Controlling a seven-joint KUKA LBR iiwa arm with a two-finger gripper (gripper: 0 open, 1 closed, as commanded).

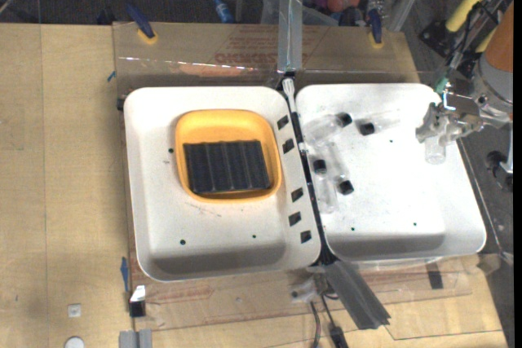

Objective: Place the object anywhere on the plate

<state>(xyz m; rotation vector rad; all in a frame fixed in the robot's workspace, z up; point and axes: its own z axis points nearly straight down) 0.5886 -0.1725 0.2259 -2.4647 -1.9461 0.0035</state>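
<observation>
Grey bracket at the bench front, nearest the lens, below the seam between the bins.

Gripper: hangs over the right edge of the right bin. It is pale and blurred against the white floor, so I cannot tell whether it is open or closed. Nothing is visibly held. The arm above it is cut off by the frame edge.

Clear pieces: near the left wall of the right bin, well apart from the gripper. They are transparent with small black patches. Outline and count are hard to make out, and they may be one item or several.

Black slab: ribbed and rectangular, lying flat on the orange plate in the left bin. It sits wholly inside the rim.

Judgement: the slab reads as the task's object, and if so it is already on the plate. I am not certain, since the clear pieces could be the object instead.

Handling (judged):
- Slab looks stiff, light and not fragile. The ribs should give some purchase.
- Best hold is across the short width, near the middle.
- It lies low against the plate, so its edges may be hard to get under.
- Clear pieces look slick and hard to locate. I would grip at a black patch.

Hidden:
- Slab's underside
- Slab's thickness
- Gripper's far side
</observation>
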